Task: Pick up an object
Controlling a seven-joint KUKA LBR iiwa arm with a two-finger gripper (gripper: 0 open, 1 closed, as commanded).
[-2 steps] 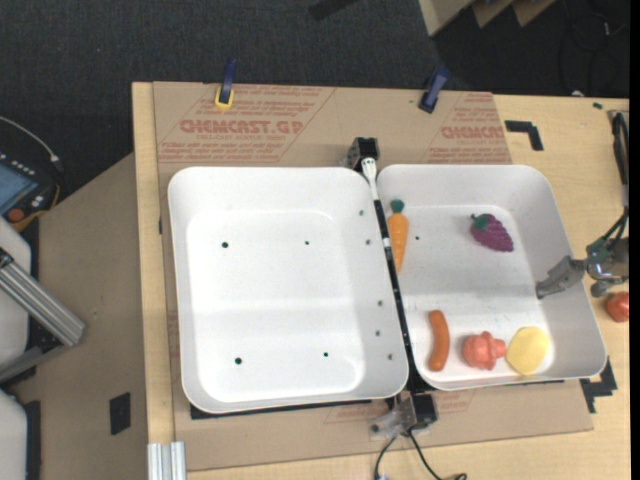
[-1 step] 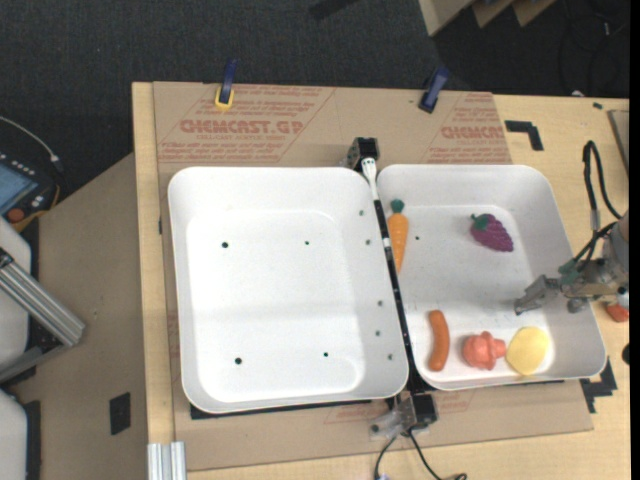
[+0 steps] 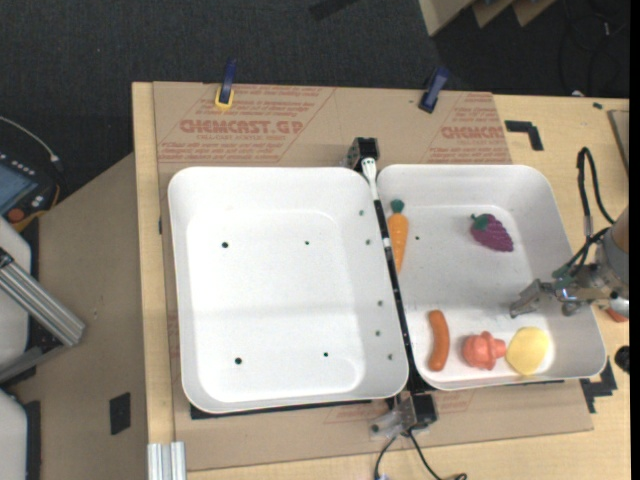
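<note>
The counter (image 3: 300, 118) is seen to be covered by a brown cardboard sheet printed with red lettering, held at its far edge by two clamps, a yellow-tipped one (image 3: 226, 90) and a blue one (image 3: 434, 88). Dark carpeted floor is seen beyond it. Two shallow white bins with rounded corners are set side by side, touching along a dark seam. The left bin (image 3: 200, 298) is marked by small dark dots on its smooth floor. In the right bin (image 3: 450, 183) five toy foods are laid: an orange carrot (image 3: 398, 236) with a green top against the left wall, a knobbly purple grape bunch (image 3: 492, 232) toward the far side, and along the near wall an orange sausage (image 3: 438, 339), a red lumpy toy (image 3: 482, 350) and a rounded yellow lemon (image 3: 529, 349), the last two touching. The tool (image 3: 548, 298) is seen low at the right bin's right side, just above the lemon, its metal fingers spread, with nothing between them.
</note>
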